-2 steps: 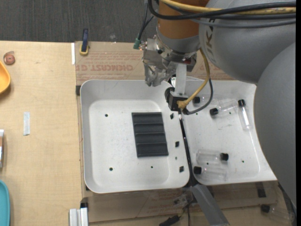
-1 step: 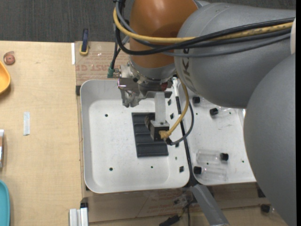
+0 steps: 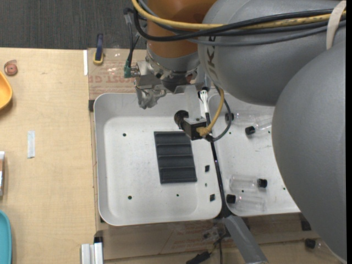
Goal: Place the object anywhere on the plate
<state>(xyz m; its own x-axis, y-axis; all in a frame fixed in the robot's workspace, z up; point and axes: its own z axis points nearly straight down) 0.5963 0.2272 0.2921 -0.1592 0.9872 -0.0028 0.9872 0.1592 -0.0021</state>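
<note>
Fig: your grey two-finger gripper (image 3: 147, 99) hovering over far rim of left shallow white bin (image 3: 110, 164); finger state: can't tell. Dark ribbed rectangular plate (image 3: 175, 157) lying flat mid-bin, unobstructed for placing.

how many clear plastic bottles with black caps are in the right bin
3 that I can make out: one bottle near the bin's far side, one lower down, and one at the near edge. The arm covers much of this bin, so more may be hidden.

Dark ribbed rectangular object (image 3: 175, 157) flat on the floor of the left white bin (image 3: 110, 164); lengthwise up the view
</note>
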